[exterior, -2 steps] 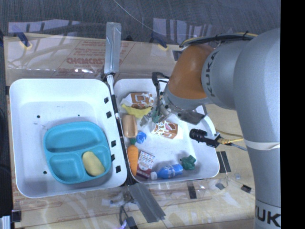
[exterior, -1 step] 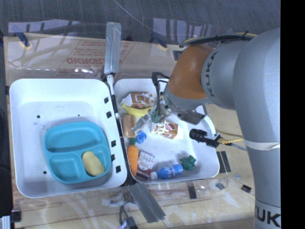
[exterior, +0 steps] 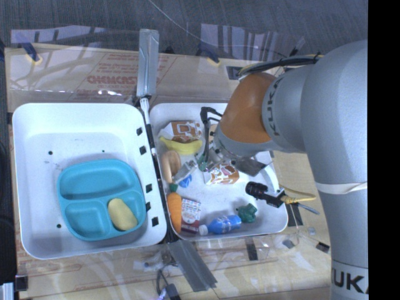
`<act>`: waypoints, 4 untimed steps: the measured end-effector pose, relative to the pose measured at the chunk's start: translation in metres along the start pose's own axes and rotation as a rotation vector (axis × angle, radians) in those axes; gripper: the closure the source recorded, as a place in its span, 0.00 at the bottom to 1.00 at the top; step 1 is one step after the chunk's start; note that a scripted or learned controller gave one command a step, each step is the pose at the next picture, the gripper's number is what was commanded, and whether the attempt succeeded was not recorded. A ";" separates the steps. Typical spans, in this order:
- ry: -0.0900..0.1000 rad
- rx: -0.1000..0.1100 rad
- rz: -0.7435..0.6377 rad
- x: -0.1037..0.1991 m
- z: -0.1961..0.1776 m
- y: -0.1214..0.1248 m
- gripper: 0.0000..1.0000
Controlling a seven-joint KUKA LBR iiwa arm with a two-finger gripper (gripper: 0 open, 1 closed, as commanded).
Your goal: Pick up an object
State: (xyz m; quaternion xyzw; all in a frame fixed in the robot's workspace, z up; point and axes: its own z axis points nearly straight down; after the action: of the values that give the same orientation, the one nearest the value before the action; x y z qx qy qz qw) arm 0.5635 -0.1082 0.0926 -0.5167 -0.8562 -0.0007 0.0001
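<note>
**Camera view, above the desk.** The arm [exterior: 300,105] is leaning in from the right over the right bin [exterior: 234,199]. Its orange-banded wrist [exterior: 247,114] is hanging above the middle of that bin. The jaws are sitting below the wrist, low among the objects, and the wrist is covering them. It cannot be told whether they are open or closed, or whether they are gripping anything.

Nearest to them, an orange-and-white packet [exterior: 222,175] is lying on the bin floor, just beside the wrist's lower edge. It is judged the likeliest thing to be picked.

Around it, also in the right bin, are lying:
- a banana [exterior: 182,146] and a brown-and-white packet [exterior: 183,129] toward the far left corner
- a tan roll [exterior: 170,164] and a carrot [exterior: 174,211] along the left wall
- a red-and-white packet [exterior: 191,210], a blue bottle [exterior: 222,224] and a green object [exterior: 249,212] along the near wall

In the left bin [exterior: 37,130], a blue tray [exterior: 81,180] is carrying a yellow object [exterior: 123,214] in its near right compartment, well apart from the arm.

**Progress (judged).** Every visible object is resting in a bin and nothing is seen lifted, so the approach is looking complete. Closing on an object and raising it clear are not yet shown as done.
</note>
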 end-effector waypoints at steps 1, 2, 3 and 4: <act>-0.004 -0.004 -0.198 0.037 -0.101 0.037 0.00; -0.007 -0.008 -0.428 -0.013 -0.006 0.033 0.00; -0.008 -0.005 -0.570 -0.026 -0.007 0.043 0.00; 0.035 0.031 -0.170 -0.026 -0.004 0.068 0.00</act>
State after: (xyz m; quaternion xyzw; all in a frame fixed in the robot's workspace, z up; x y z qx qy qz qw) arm 0.6361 -0.0992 0.0966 -0.4419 -0.8967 0.0037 0.0228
